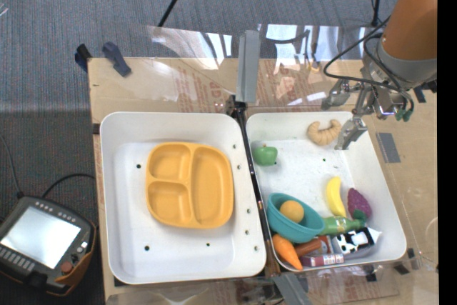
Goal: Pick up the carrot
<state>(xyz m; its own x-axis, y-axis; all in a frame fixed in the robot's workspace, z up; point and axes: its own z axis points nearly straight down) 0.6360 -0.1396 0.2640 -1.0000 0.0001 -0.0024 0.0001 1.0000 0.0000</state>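
The carrot [286, 251] is small and orange and lies at the front left corner of the right bin [378, 175], just below a teal bowl [303, 228]. My gripper [343, 114] hangs over the bin's far right corner, well away from the carrot. Its two grey fingers [350, 133] stand apart, open, with nothing between them. One fingertip is close beside a tan croissant [324, 132].
The right bin also holds a green pepper [265, 154], a banana [334, 195], a purple eggplant [358, 203], an orange ball [291, 210] in the bowl, and a green bottle [340, 225]. A yellow divided plate [190, 184] lies in the left bin [121, 153].
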